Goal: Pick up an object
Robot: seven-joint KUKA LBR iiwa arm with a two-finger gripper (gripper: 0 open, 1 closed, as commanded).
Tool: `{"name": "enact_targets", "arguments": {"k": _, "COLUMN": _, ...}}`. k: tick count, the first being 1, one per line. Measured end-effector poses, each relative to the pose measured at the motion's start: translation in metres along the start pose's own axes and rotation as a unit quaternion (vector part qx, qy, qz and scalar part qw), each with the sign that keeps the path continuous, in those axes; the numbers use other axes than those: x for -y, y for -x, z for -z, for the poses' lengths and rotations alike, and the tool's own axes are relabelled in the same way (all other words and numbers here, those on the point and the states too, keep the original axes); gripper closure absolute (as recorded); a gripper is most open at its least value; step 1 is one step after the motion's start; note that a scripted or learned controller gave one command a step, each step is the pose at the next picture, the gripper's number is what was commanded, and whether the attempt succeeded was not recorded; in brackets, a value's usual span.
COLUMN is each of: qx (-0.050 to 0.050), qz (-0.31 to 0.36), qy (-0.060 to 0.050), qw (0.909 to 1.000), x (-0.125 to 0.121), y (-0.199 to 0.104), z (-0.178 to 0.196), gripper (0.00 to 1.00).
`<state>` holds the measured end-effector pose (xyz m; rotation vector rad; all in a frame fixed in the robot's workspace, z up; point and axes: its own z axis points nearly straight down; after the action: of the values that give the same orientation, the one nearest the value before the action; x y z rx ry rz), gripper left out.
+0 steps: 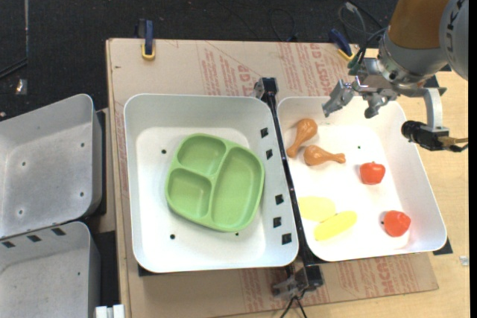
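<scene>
In the right bin (425,182) lie two tan drumstick toys (302,135) (323,156), two red tomato-like toys (372,173) (396,223), and two yellow banana-like pieces (335,226) (316,207). My gripper (352,105) hangs over the bin's far edge, up and right of the drumsticks. Its two fingers are spread apart with nothing between them.
The left bin (149,234) holds a green divided plate (215,181). A black divider (280,160) runs between the bins. White trays (45,160) lie off to the left. Blue clamps (148,37) (342,45) grip the cardboard base's far edge.
</scene>
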<state>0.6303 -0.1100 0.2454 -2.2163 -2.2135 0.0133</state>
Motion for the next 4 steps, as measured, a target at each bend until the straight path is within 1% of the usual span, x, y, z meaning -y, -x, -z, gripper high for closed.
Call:
{"name": "enact_targets", "arguments": {"k": 1, "qx": 0.001, "qz": 0.001, "qy": 0.006, "qw": 1.0, "x": -0.002, "y": 0.0, "z": 0.008, "gripper": 0.0}}
{"name": "enact_targets", "arguments": {"k": 2, "qx": 0.0, "qz": 0.0, "qy": 0.003, "qw": 1.0, "x": 0.0, "y": -0.003, "z": -0.056, "gripper": 0.0}}
{"name": "enact_targets", "arguments": {"k": 3, "qx": 0.0, "qz": 0.001, "qy": 0.004, "qw": 1.0, "x": 0.0, "y": -0.008, "z": -0.101, "gripper": 0.0}}
{"name": "enact_targets", "arguments": {"k": 4, "qx": 0.0, "qz": 0.0, "qy": 0.008, "qw": 1.0, "x": -0.003, "y": -0.009, "z": -0.15, "gripper": 0.0}}
